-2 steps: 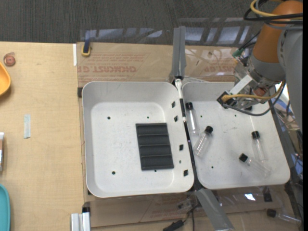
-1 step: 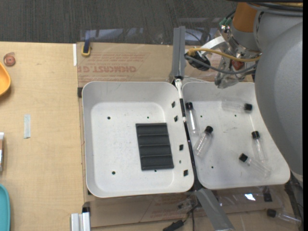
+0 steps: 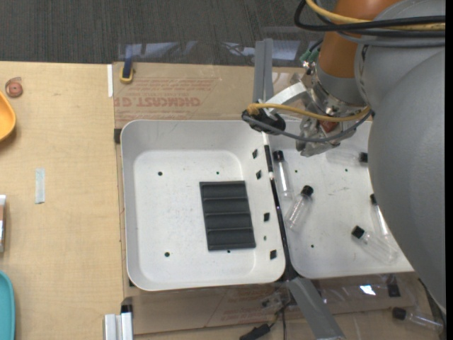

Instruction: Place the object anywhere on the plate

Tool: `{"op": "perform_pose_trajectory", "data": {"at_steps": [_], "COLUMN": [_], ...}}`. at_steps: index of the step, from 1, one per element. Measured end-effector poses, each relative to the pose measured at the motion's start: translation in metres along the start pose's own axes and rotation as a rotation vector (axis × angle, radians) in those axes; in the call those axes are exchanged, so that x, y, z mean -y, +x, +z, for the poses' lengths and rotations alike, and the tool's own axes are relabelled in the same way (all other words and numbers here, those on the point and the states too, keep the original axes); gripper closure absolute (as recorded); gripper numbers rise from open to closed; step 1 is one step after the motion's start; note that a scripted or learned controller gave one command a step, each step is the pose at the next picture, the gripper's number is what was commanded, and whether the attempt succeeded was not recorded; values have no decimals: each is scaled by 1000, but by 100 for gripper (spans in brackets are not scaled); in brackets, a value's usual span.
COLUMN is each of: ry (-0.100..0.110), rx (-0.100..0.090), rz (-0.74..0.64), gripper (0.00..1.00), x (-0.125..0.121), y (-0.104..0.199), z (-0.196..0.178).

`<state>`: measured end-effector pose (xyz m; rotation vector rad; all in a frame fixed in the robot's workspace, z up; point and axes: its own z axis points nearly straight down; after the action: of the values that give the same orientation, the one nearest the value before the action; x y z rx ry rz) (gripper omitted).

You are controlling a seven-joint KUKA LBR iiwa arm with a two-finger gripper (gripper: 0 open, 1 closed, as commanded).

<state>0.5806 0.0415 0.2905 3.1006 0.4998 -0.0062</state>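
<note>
The arm (image 3: 410, 154) hides the right bin's (image 3: 333, 261) far side; gripper (image 3: 318, 137) fingers are indistinct.

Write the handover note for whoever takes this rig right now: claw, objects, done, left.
Claw: low over the back of the right bin; whether it is open or shut cannot be told, and nothing is seen held.
Objects: three clear vials with black caps lie in the right bin, one by the left wall, one near the middle, one at the front right.
Plate: the black ridged plate lies in the left bin with nothing on it.
Done: no placement yet.
Left: grasp a vial, carry it to the plate.
</note>
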Motion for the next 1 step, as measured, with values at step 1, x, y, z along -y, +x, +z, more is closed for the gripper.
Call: {"op": "perform_pose_trajectory", "data": {"at_steps": [1], "ry": [0], "rx": [2], "rz": [-167], "gripper": [100], "x": [78], "y": [-31], "z": [22]}}
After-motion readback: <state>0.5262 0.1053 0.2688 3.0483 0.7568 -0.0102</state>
